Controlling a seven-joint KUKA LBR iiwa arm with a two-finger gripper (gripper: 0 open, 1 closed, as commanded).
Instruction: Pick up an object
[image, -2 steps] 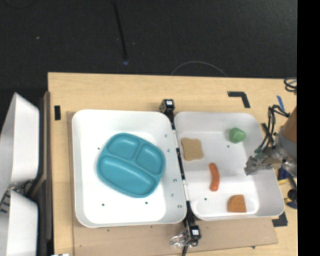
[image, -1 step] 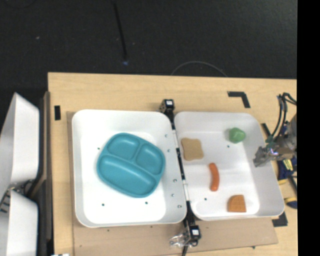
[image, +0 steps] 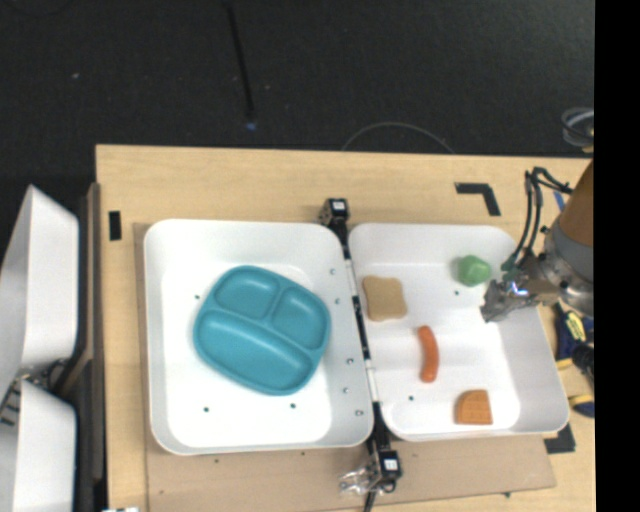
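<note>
The right bin (image: 530, 385) holds a green round object (image: 473, 268) at its far right, a tan square slice (image: 384, 297) near the divider, an orange-red sausage (image: 428, 354) in the middle and an orange wedge (image: 474, 407) near the front. My gripper (image: 500, 299) comes in from the right edge and hovers just right of and below the green object. Nothing shows between it and the bin floor.
The left bin (image: 170, 400) holds a teal divided plate (image: 262, 328). A black clamp (image: 335, 211) sits at the far end of the joint between the bins, another (image: 381, 465) at the near end. White boxes (image: 40, 300) stand at the left.
</note>
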